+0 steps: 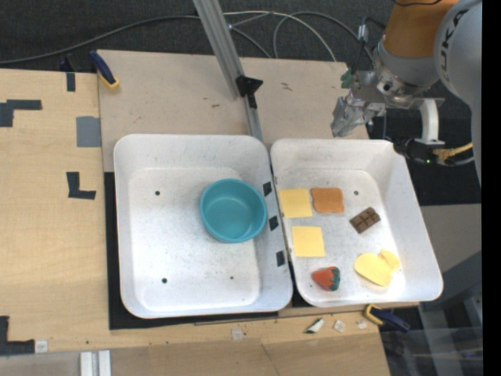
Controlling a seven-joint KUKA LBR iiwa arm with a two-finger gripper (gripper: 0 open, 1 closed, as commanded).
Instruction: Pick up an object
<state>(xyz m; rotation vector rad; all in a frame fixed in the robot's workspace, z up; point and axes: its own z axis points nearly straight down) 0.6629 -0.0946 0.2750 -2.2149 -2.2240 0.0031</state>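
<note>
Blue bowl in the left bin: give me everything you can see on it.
The blue bowl is round, teal-blue, smooth and plastic-looking, with nothing visible inside. It stands upright, mouth up, on the floor of the left bin, toward that bin's right side. Only the bin floor touches it; the hand is far off, beyond the right bin's back rim.

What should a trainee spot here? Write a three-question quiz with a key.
1. True or false: the blue bowl sits in the right bin.
2. Which lies nearest the right bin's front edge? A) strawberry B) chocolate C) toast
3. Fill in: the gripper hangs over the bench beyond the ____ bin's far rim.

Key
1. False: it sits in the left bin.
2. A.
3. Right.
</note>
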